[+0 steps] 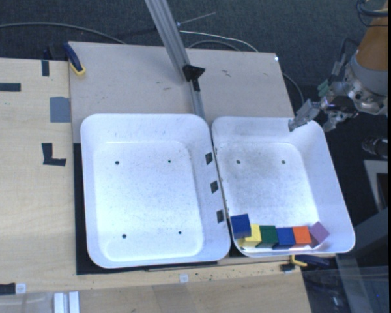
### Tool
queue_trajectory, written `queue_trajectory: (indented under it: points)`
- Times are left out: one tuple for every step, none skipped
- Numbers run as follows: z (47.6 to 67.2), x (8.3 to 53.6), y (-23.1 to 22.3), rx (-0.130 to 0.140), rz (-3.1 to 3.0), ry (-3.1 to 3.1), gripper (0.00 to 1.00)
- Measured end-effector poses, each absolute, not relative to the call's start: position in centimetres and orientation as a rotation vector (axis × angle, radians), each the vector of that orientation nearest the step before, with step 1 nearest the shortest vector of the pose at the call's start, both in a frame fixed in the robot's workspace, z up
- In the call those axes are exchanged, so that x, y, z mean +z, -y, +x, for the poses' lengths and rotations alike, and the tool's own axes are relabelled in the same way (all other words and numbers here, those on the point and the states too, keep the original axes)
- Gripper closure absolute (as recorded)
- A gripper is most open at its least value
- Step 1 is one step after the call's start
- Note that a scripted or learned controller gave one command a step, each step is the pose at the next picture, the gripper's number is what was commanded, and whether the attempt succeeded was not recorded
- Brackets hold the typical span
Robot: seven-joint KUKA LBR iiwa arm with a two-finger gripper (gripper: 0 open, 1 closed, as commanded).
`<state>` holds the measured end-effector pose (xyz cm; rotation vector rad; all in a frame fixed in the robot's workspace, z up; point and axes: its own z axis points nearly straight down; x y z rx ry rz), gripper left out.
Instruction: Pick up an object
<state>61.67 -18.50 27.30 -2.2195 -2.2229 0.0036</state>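
A row of small blocks lies along the near rim of the right bin (313,175): a blue block (240,225) on a yellow one (251,240), then a green block (268,235), a second blue block (285,237), an orange block (302,235) and a purple block (319,231). My gripper (311,116) hangs over the far right corner of that bin, well away from the blocks. I see nothing in it. The arm's orange band (376,44) is at the upper right.
The left bin (143,188) sits beside the right one, with black clips (214,186) between them. A slanted metal rail (173,38) crosses the back of the bench. A yellow-and-blue clamp (75,60) lies at the far left.
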Motion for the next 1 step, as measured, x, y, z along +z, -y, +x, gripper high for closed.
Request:
queue_trajectory:
  points:
    - [57.29,33.99,18.57,-0.004,-2.226,2.226,0.00]
